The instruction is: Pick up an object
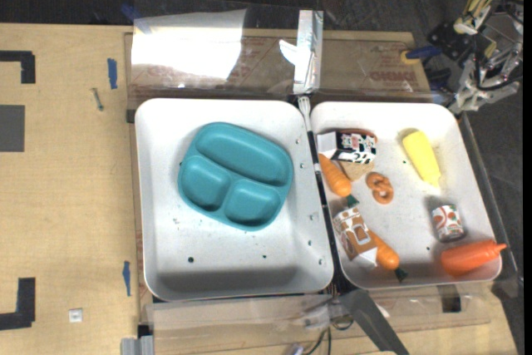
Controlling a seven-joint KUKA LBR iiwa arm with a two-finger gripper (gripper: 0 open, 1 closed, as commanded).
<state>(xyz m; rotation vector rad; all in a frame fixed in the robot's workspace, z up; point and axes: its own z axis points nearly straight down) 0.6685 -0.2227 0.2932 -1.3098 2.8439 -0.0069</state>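
Inside the left bin (158, 262) lies a teal 3-compartment tray (236, 174). Right bin (478, 187) holds 3 toy carrots (470, 255), a yellow block (421, 155), a pretzel (380, 187), small cartons (353, 231).

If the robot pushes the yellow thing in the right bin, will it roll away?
Probably a little. The yellow thing looks rounded and long like a toy corn cob, so a sideways push would likely roll it. It lies near the right bin's wall, which should stop it. Its smooth, shiny surface hints at hard plastic, so it may be light and a bit slippery to pinch.
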